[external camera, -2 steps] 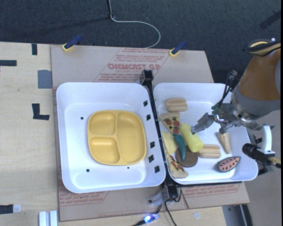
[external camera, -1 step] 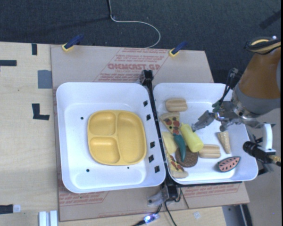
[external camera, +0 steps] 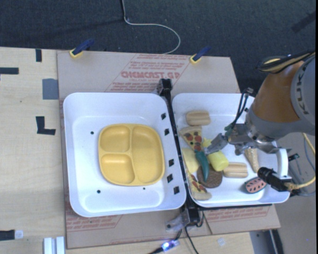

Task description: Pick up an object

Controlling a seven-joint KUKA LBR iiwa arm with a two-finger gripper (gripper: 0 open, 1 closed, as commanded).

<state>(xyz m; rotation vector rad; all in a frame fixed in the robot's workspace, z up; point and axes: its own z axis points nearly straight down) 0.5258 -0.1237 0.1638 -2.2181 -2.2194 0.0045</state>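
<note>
A grey KUKA arm (external camera: 286, 97) with an orange band reaches in from the right over the right-hand bin (external camera: 222, 100) of two shallow white bins sitting side by side on a cardboard sheet (external camera: 143, 73) atop the wooden counter (external camera: 21, 142). Its gripper (external camera: 218, 143) hangs low over the middle of that bin, just above a cluster of toy food; whether the fingers are spread or pressed together cannot be told from this angle, and nothing is plainly seen between them. Directly beneath and beside the gripper lie a yellow piece (external camera: 218, 161) and a teal piece (external camera: 203, 163), touching each other. A tan bread roll (external camera: 197, 118) rests near the bin's far wall, with a pizza slice (external camera: 192, 138) just below it along the divider. Nearer the camera are a dark brown round piece (external camera: 212, 179), a beige loaf-shaped piece (external camera: 236, 170) and, towards the right corner, a pink-and-dark piece (external camera: 254, 184). A pale cone-shaped item (external camera: 251, 158) lies under the arm's wrist. The left-hand bin (external camera: 79, 110) holds a yellow divided plate (external camera: 131, 154) lying flat at its centre. Blue-and-yellow clips (external camera: 80, 48) pin the cardboard's far corners, and a thin white cable (external camera: 148, 25) loops across the dark floor behind.
</note>
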